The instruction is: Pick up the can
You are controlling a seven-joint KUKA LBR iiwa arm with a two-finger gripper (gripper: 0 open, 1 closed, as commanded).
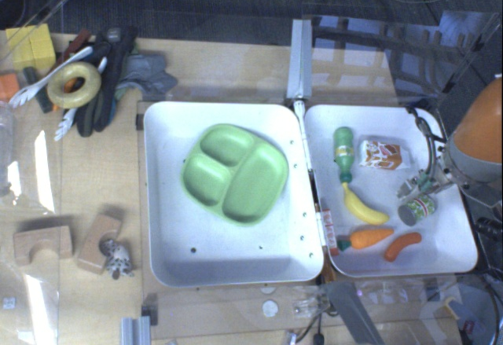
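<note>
Camera view from above, looking down at a slant on a wooden bench point(236, 68) that carries two shallow white bins side by side. Lying in the left bin point(169, 257) is a green divided plate point(234, 173) with three sections. Scattered in the right bin point(464, 257) are several small things: a green bottle point(343, 152) lying near the upper left, a white and red packet point(381, 155) just beside it, a yellow banana point(364, 207) below them, an orange carrot point(369, 238) with a green top near the front wall, and an orange-red sausage-shaped piece point(402, 246) to its right. The can point(417, 208), silver with a green label, lies tilted on its side in the right part of this bin, right of the banana and above the sausage-shaped piece. The gripper point(422, 188) reaches in from the right, directly at the can, with its jaws touching or very close to the can's upper end; whether they are closed on it cannot be told. On the bench left of the bins lie a yellow ring point(74, 84), a yellow block point(31, 46), dark tools, grey cloth point(149, 72) and wooden blocks point(43, 244).
</note>
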